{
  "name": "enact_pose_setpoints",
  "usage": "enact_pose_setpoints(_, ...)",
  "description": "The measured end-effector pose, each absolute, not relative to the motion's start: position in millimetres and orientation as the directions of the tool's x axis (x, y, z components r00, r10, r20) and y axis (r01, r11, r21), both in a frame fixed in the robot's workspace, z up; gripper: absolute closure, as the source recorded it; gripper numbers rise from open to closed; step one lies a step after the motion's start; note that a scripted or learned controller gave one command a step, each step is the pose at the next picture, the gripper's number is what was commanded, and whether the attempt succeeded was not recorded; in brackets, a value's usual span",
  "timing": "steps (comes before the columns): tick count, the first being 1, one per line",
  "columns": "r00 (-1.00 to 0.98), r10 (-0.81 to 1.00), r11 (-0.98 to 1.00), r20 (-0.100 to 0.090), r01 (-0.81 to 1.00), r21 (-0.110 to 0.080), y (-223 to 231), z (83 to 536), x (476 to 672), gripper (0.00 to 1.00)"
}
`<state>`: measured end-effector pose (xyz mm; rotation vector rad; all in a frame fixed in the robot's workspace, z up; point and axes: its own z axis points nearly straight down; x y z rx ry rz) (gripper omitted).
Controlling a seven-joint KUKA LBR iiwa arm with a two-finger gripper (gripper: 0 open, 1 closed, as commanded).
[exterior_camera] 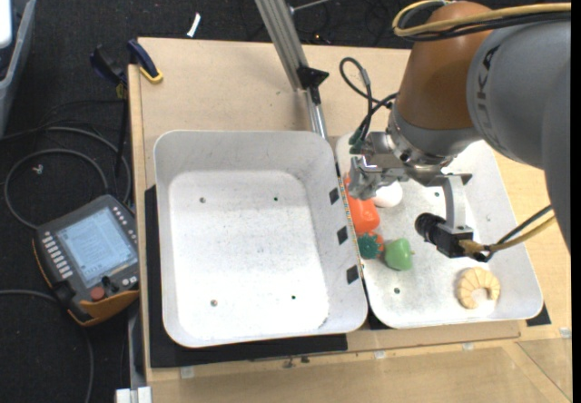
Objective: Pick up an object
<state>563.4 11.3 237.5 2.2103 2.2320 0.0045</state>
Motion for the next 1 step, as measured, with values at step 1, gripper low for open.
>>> enact_pose_setpoints(1,-0.009,1.0,0.009,0.001,1.0,0.0,65.8,228.9,569.8,1.0)
